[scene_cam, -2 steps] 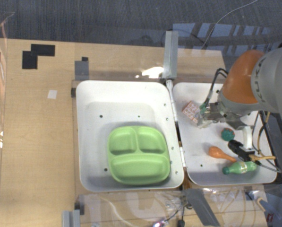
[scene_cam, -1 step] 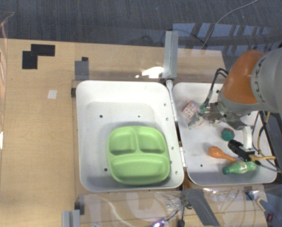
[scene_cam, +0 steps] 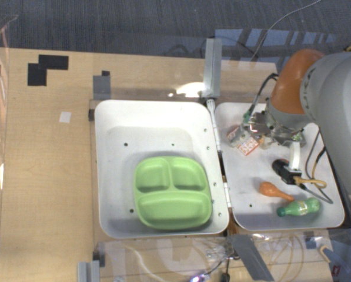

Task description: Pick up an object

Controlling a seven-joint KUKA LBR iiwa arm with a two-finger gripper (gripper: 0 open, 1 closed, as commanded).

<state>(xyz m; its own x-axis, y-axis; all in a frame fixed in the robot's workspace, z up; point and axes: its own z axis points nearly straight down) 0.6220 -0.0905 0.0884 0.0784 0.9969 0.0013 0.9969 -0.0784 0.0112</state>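
Gripper [scene_cam: 253, 127] sits upper right of frame, just above the packet [scene_cam: 246, 146] in the right bin [scene_cam: 240, 207]. Can't tell how far open it is. Packet is probably light, floppy and slick; pinch across its narrow width.

I see a green three-part tray [scene_cam: 172, 192] lying flat, open side up, in the near half of the left bin [scene_cam: 122, 128]. In the right bin [scene_cam: 246, 181], a crumpled white-and-red packet [scene_cam: 244, 143] sits far left. An orange pear-shaped piece [scene_cam: 275, 190] lies near the front, just beside a green bottle [scene_cam: 298, 208] on its side.
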